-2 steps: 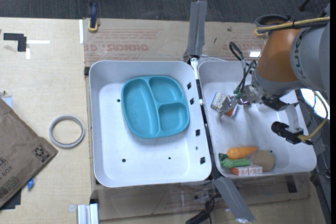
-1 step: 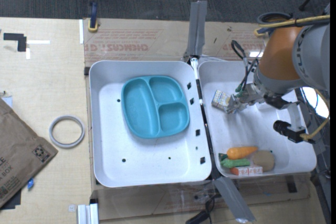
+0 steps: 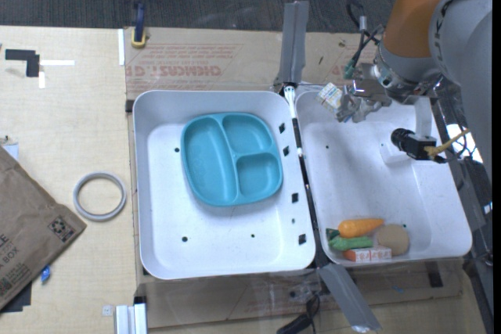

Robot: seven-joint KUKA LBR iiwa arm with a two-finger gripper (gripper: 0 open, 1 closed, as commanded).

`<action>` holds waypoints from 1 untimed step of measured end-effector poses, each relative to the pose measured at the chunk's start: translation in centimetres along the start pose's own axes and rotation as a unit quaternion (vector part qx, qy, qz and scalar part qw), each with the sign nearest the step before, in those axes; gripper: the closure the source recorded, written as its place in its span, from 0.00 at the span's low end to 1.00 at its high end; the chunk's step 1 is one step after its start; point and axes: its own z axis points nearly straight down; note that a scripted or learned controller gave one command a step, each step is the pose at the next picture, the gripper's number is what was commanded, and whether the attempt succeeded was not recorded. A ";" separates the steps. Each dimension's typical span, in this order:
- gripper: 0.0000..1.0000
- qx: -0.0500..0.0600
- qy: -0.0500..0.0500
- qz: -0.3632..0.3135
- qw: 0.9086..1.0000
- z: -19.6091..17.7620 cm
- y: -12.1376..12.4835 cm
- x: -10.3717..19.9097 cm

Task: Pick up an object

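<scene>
The claw [image 3: 354, 104] hangs at the far corner of the right bin [image 3: 438, 192], well apart from its contents — whether it is released or clenched, I cannot tell. The likely picks sit heaped in that bin's near corner: a carrot [image 3: 360, 228], something green, a tan lump. The left bin [image 3: 156, 192] holds a blue divided plate [image 3: 232, 159], lying flat

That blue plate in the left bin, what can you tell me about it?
The plate is turquoise, looks like smooth plastic, and has rounded corners. Raised ridges split it into three sections: one long one on the left and two smaller ones on the right. All three are bare. It lies flat and right side up, turned slightly askew, on the floor of the left bin, towards the far side, away from the walls.
</scene>
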 end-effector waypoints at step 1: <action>1.00 0.002 0.000 0.100 0.995 0.1 -2.7 5.5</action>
